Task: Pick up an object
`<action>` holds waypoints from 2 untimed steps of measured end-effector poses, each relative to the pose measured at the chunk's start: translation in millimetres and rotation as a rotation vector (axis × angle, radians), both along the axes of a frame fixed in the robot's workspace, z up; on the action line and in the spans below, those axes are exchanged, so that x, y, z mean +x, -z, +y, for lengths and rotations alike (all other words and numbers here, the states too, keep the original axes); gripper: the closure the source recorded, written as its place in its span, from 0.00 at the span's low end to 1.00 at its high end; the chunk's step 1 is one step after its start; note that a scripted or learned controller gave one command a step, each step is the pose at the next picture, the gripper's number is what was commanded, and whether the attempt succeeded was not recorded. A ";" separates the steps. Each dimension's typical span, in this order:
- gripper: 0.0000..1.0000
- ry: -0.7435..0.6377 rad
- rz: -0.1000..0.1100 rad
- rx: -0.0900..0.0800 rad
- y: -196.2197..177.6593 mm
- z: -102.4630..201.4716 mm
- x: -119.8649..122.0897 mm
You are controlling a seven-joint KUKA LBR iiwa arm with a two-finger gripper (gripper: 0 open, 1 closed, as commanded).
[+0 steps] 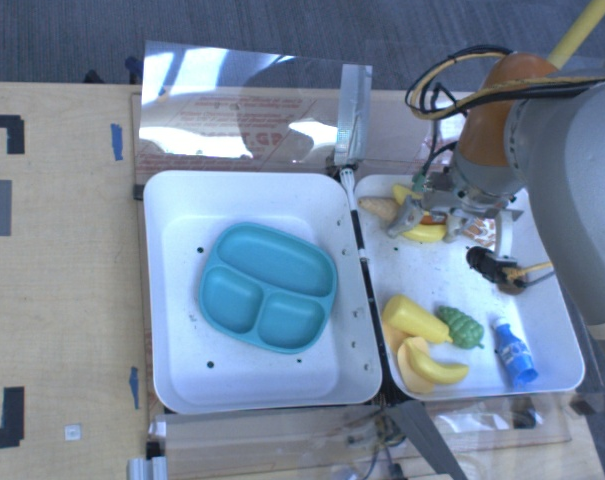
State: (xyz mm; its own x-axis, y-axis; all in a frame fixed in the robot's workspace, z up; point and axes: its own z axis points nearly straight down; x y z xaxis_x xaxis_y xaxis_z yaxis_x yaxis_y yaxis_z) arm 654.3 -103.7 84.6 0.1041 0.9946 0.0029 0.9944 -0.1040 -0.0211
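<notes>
Currently, seen from the camera above the bench, my gripper (422,216) sits low over the far end of the right bin (437,280). My grey arm, with its orange band (502,118), reaches in from the right side of the picture. I cannot tell whether my grip is spread apart or pressed together, because the wrist hides it from this angle.

A small yellow object (427,234) lies on the bin floor just under the gripper, on its near side. It may be touching the gripper or only just beside it; I cannot tell which. A tan piece (375,208) rests to the gripper's left, close against the wall between the two bins. A red-and-white packet (479,231) lies on the gripper's other side.

The rest of this bin's load is gathered at its near end, well apart from my gripper. A yellow pepper-shaped toy (414,318) lies at a tilt, with a knobbly green toy (462,328) touching its right end. A yellow crescent (432,366) lies just in front of them, near the front wall. A blue bottle (514,353) lies on its side toward the right corner.

The left bin (182,218) holds a single teal divided plate (267,288), flat near the middle of the floor. The plate has one long compartment on its far side and two smaller ones on its near side. A clear panel (242,108) stands behind this bin, and the pale wooden bench (52,268) stretches away to the left.
</notes>
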 end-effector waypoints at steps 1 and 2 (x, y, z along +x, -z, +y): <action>1.00 -0.007 0.000 -0.005 -9.7 0.4 0.3; 1.00 0.023 -0.032 -0.004 -106.3 79.8 15.3</action>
